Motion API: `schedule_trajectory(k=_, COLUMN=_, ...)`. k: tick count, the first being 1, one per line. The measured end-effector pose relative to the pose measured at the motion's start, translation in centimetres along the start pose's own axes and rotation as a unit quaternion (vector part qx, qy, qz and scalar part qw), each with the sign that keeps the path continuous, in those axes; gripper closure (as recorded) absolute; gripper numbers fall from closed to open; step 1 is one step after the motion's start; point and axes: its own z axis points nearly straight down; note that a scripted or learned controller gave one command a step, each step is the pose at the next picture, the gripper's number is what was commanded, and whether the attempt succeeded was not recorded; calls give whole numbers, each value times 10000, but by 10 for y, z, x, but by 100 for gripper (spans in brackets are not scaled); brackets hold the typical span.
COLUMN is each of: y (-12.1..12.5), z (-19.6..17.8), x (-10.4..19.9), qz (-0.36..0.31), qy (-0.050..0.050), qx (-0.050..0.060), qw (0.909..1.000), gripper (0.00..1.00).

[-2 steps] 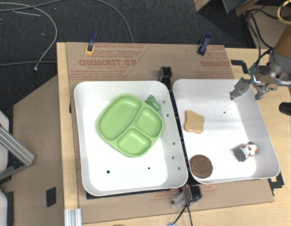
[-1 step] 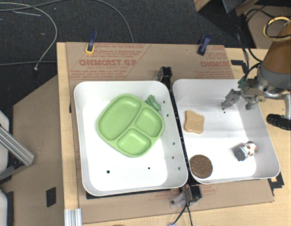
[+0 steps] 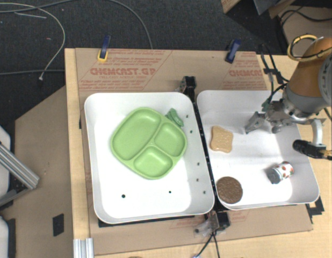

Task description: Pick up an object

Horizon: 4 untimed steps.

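Note:
The right bin [image 3: 252, 104] holds three loose things. A tan slice of toast [image 3: 221, 139] lies at its left side, a round brown patty [image 3: 229, 190] at its front left corner, and a small grey and white cup with red marks [image 3: 279, 172] lies tipped at the front right. My gripper [image 3: 264, 126] hangs over the back middle of this bin, right of the toast and apart from it. It is open, its two fingers [image 3: 252, 125] spread, with nothing between them.
In the left bin [image 3: 101, 112] sits a green divided plate [image 3: 148, 142], with a small dark green piece [image 3: 175, 117] at its upper right rim. A black divider [image 3: 201, 144] runs between the bins. The arm [image 3: 308, 85] comes in over the right bin's far right corner.

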Motion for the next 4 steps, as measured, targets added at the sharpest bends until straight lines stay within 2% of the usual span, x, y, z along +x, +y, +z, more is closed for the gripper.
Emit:
schedule_trajectory(k=1, y=2, z=-15, x=0, qz=-2, qy=-9, qx=-40, qw=10000, gripper=100)
schedule_trajectory(k=3, y=11, z=-145, x=6, qz=-7, qy=-26, qx=-72, qw=10000, gripper=100)
schedule_trajectory(k=4, y=12, z=-172, x=6, qz=-4, qy=-20, qx=-58, qw=10000, gripper=100)
